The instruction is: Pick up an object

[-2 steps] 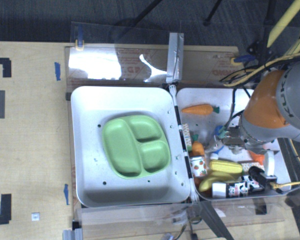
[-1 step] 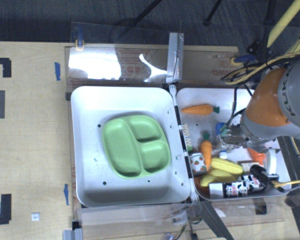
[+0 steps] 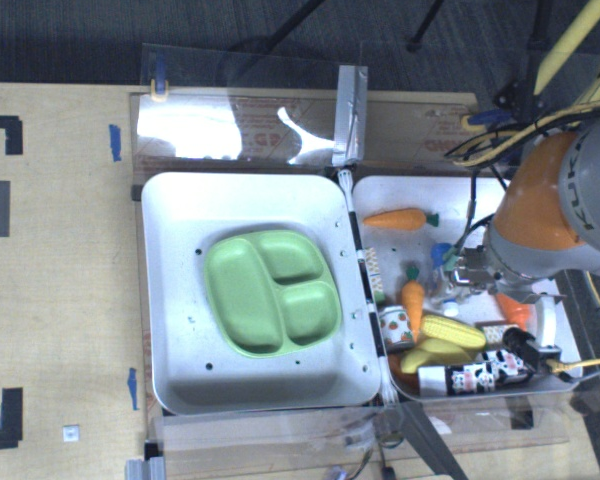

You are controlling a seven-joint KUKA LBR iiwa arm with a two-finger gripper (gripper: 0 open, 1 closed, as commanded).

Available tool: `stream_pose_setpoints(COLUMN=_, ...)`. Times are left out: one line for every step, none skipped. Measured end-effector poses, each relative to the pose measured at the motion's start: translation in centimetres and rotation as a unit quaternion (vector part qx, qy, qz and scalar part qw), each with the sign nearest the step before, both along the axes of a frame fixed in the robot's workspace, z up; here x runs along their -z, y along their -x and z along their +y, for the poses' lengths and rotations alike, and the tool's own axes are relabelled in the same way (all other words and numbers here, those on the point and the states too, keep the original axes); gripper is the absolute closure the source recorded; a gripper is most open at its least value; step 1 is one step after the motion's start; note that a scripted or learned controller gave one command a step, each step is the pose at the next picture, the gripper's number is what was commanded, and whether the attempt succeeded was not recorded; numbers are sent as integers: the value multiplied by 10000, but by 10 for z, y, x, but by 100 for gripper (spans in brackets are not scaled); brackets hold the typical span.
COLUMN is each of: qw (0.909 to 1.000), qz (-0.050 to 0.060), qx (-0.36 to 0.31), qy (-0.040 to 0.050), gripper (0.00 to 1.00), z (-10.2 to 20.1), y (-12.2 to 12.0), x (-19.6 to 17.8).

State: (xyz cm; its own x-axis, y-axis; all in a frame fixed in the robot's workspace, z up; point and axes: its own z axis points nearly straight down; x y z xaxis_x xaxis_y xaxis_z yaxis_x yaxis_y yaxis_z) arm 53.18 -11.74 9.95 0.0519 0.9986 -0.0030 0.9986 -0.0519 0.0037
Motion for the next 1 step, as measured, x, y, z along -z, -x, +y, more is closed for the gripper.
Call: stream_pose_setpoints(qw=9994, qz=44, qx=354, qy=-11, gripper=100, z=53, y=-28, x=-97)
